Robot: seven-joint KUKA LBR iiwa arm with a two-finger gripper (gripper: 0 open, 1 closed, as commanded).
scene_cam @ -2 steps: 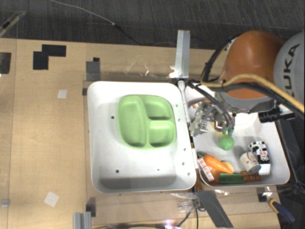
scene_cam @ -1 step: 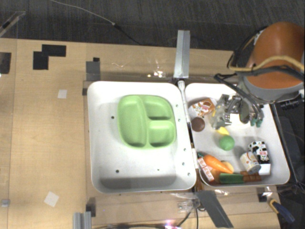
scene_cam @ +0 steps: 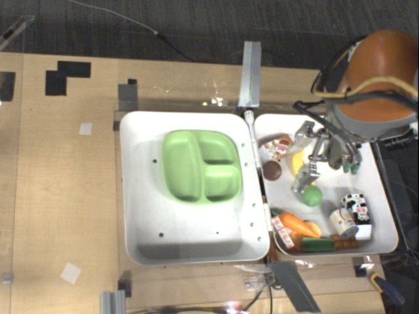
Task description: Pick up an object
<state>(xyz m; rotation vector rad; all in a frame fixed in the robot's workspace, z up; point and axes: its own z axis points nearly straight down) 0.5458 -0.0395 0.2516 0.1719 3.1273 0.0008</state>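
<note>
Approach step: the claw hangs in the right bin, near its middle, directly above the green ball. Finger state: cannot tell. Next move likely requires a straight descent, then closure on the ball.

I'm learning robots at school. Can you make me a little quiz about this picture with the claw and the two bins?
1. True or false: the green divided tray lies in the left bin.
2. Which lies nearest the claw? A) green ball B) carrot C) cow-print carton
3. Fill in: the brown ball lies in the ____ bin.

Key: 1 true. 2 A. 3 right.
</note>
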